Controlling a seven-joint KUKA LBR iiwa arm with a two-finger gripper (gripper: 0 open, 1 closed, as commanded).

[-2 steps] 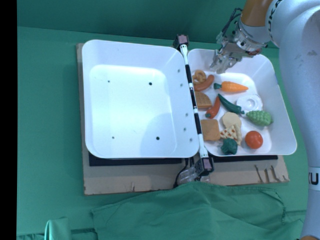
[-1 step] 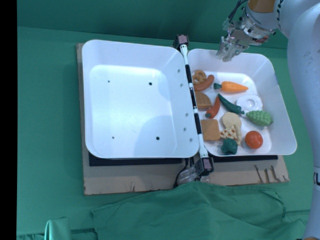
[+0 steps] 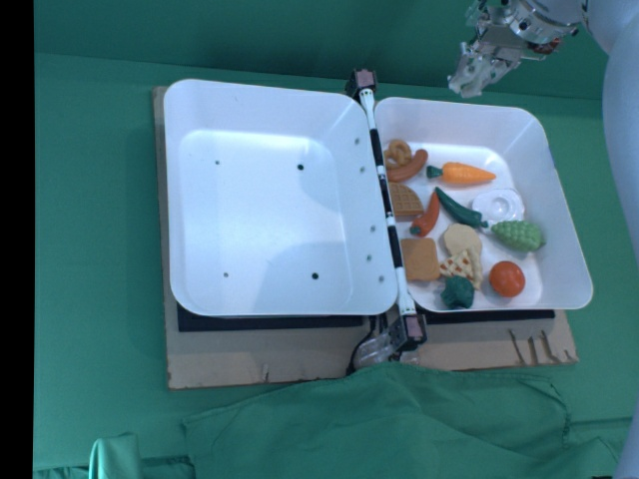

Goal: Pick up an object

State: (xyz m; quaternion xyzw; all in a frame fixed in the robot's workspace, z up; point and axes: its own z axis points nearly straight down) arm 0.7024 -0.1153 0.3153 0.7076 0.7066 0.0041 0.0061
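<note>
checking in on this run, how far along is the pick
Done: nothing lifted yet. The toy food, such as the carrot, the tomato and the grapes, all lies in the right bin. In hand: the gripper hangs above that bin's far rim, apart from every item, with nothing seen between its fingers. Left: descend onto one item, close on it and lift.

We find the toy food in the right bin (image 3: 559, 203) — carrot (image 3: 465, 174) near its far edge, grape bunch (image 3: 518, 235) by its right wall, tomato (image 3: 507, 278) and broccoli (image 3: 457, 292) at its near edge.
</note>
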